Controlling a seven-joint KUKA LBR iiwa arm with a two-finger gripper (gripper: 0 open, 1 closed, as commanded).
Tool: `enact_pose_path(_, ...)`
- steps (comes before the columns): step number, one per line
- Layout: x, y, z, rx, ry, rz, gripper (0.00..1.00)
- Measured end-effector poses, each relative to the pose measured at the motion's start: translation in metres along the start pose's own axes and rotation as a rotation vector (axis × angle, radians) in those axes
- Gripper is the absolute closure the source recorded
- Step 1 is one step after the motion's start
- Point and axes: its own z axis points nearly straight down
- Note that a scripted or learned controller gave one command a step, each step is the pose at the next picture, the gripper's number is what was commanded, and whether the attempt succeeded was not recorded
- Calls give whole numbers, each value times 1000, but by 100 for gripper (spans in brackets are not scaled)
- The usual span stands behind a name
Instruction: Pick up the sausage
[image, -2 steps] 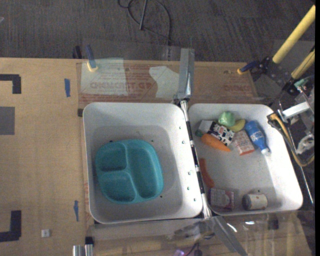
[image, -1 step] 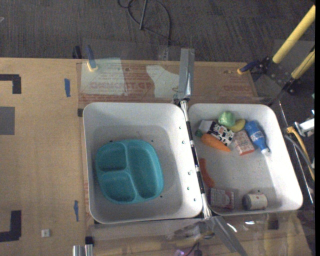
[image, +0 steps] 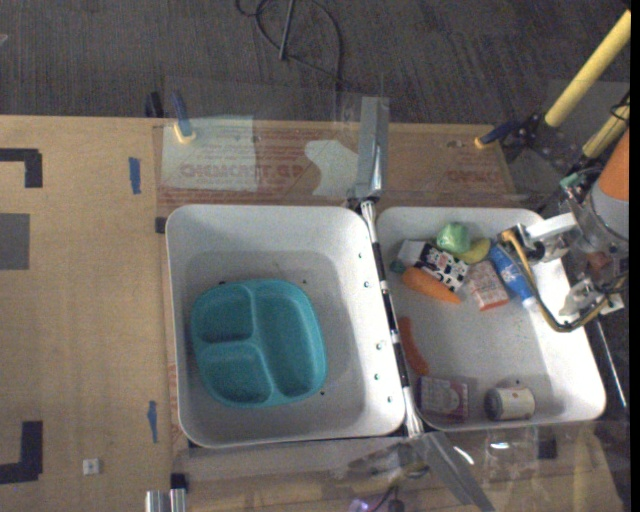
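The sausage (image: 410, 345) is a thin reddish-orange stick lying along the left wall of the right bin (image: 580, 400), roughly halfway down. My gripper (image: 572, 262) hangs over the right rim of that bin, far to the right of the sausage, with several items between them. Nothing shows in its grasp.
The right bin also holds an orange carrot (image: 432, 287), a black-and-white carton (image: 436, 262), a green lump (image: 454, 237), a pink-white box (image: 487, 286), a blue tube (image: 512, 272), a purple box (image: 445, 397) and a grey can (image: 510, 402). A teal divided plate (image: 258, 341) lies in the left bin (image: 200, 230).
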Motion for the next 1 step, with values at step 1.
enact_pose_path(1,-40,-8,-52,1,0,53,0)
